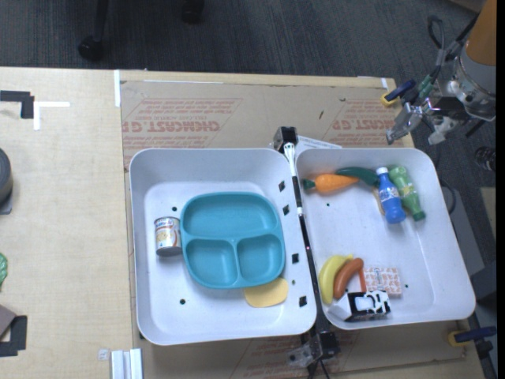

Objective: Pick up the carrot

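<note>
White right bin [442, 235] holds carrot [334, 183]; claw [412, 121] spread above bench, clear.

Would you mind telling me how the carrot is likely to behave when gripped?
The carrot looks like smooth moulded plastic, so probably stiff, light and a bit slippery. Its rounded, tapered body may roll or squirt from a pinch; it lies against the green item.

From here I see the arm [481, 46] cut off by the right edge, and I can't make out how the gripper [412, 121] fingers stand. The yellow slice [267, 294] is partly tucked under the teal tray [233, 239]. The can [167, 234] label is too small to read. A dark round thing [3, 180] is clipped at the left edge.
</note>
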